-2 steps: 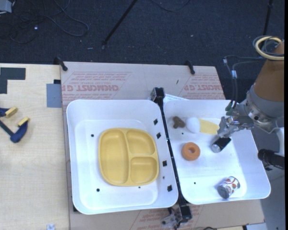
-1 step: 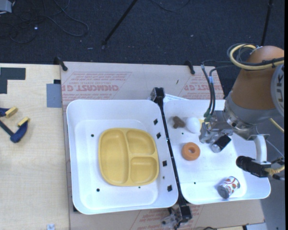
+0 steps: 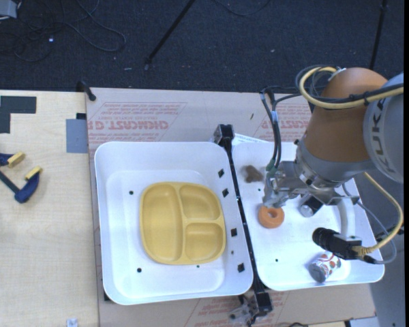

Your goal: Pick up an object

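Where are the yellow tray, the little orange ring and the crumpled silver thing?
yellow tray [image 3: 183,223], camera view, its central divider.
orange ring [image 3: 271,216], camera view, its upper rim.
crumpled silver thing [image 3: 323,266], camera view, its middle.

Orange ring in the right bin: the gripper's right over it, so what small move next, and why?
Probably a short straight descent. The gripper sits just above the orange ring, which lies flat on the right bin floor with free space around it; nothing is visibly held yet. I can't tell the finger opening, so check that first.

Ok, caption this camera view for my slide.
End effector above an orange ring in the right bin; yellow tray in left bin.
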`<state>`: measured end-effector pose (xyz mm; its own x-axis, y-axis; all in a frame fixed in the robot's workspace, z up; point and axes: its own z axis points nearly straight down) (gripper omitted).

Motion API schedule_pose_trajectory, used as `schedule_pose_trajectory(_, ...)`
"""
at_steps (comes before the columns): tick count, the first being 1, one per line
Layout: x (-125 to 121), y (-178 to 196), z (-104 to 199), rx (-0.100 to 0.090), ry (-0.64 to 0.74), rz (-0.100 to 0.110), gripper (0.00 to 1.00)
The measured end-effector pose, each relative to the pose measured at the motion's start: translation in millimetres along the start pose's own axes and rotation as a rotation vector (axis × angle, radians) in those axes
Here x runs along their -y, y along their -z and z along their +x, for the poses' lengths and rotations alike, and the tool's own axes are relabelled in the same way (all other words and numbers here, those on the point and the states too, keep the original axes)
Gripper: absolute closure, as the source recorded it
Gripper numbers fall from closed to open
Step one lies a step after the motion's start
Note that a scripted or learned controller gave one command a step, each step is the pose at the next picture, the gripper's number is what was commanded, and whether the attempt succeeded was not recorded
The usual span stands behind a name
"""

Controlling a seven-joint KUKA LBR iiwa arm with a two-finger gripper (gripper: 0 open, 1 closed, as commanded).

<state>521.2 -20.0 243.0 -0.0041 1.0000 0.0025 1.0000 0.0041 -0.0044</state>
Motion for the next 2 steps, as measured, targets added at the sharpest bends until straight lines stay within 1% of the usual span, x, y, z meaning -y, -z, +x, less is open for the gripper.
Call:
schedule_pose_trajectory(1,6.5,-16.1,54.3,0.001,0.0,0.001,1.0)
schedule_pose_trajectory(2,16.3,-8.8,111.8,0.001,0.0,-0.001,1.0)
